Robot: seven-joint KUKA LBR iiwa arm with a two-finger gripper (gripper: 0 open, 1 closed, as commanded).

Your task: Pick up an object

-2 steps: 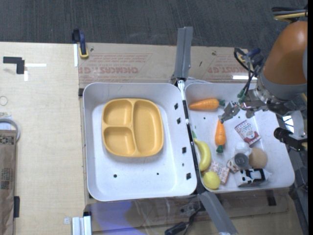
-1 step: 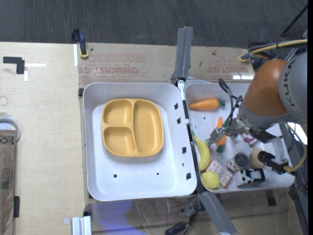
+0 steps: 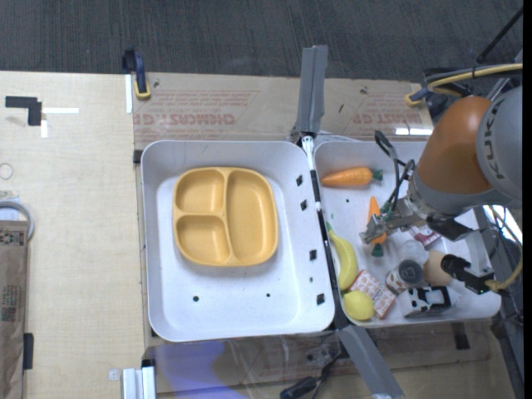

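Observation:
The right bin (image 3: 475, 309) holds the loose objects. A large carrot (image 3: 347, 176) lies at its back. Along the left wall are a banana (image 3: 344, 258) and a lemon (image 3: 358, 305). My gripper (image 3: 376, 229) hangs low in the middle of this bin, directly at a small orange carrot piece (image 3: 374, 209) that sticks out behind it. The arm's orange band (image 3: 457, 144) and grey wrist cover the bin's right side. I cannot make out whether the carrot piece is gripped or just lying under the gripper.
A red-and-white packet (image 3: 380, 294), a dark round object (image 3: 409, 270), a tan egg-like ball (image 3: 435, 266) and a black-and-white toy (image 3: 426, 300) crowd the right bin's front. In the left bin (image 3: 158, 248) sits a yellow divided plate (image 3: 225, 216).

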